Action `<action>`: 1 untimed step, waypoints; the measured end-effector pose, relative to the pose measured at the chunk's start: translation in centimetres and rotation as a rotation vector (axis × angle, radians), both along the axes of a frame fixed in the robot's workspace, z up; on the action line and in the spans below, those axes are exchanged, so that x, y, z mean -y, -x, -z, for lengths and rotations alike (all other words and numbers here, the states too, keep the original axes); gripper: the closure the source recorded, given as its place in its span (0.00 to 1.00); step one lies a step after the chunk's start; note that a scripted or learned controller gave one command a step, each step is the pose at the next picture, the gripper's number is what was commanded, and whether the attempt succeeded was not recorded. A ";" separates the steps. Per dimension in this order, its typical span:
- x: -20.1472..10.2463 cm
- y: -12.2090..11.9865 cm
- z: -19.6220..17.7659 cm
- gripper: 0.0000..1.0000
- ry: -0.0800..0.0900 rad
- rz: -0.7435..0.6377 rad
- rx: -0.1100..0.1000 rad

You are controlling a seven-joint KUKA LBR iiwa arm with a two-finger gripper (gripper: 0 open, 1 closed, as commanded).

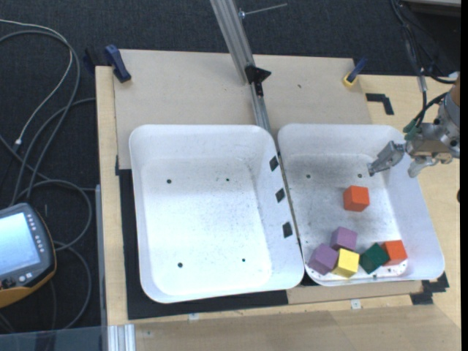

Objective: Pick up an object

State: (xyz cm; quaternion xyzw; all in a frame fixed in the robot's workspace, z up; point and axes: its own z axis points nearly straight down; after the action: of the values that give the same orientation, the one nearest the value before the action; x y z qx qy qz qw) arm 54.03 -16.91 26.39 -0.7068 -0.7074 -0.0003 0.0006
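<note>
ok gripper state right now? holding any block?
Two-finger gripper: open, holding nothing, above the right white bin's far right side, apart from the lone orange cube.

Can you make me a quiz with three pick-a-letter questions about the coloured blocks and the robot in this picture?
1. Where do the coloured blocks lie?
A. In the left white bin
B. In the right shallow white plastic bin
C. On the bare bench

2. How many purple blocks are there?
A. One
B. Two
C. Four

3. What is the robot's grey two-finger gripper holding?
A. Nothing
B. A yellow block
C. A green block

Answers:
1. B: all six blocks sit in the right bin.
2. B: one small purple cube and another purple cube lie together by the small yellow cube, near the dark green cube and an orange cube in the corner.
3. A: the gripper hangs over the bin's far right side, its fingers apart with no block between them; the lone orange cube lies apart from it.
</note>
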 end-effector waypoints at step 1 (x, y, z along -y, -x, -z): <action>-1.6 0.4 15.7 0.00 -0.002 0.000 -0.008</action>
State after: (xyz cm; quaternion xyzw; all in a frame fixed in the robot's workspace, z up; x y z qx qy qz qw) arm 53.63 -15.36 10.71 -0.7068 -0.7074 0.0018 0.0042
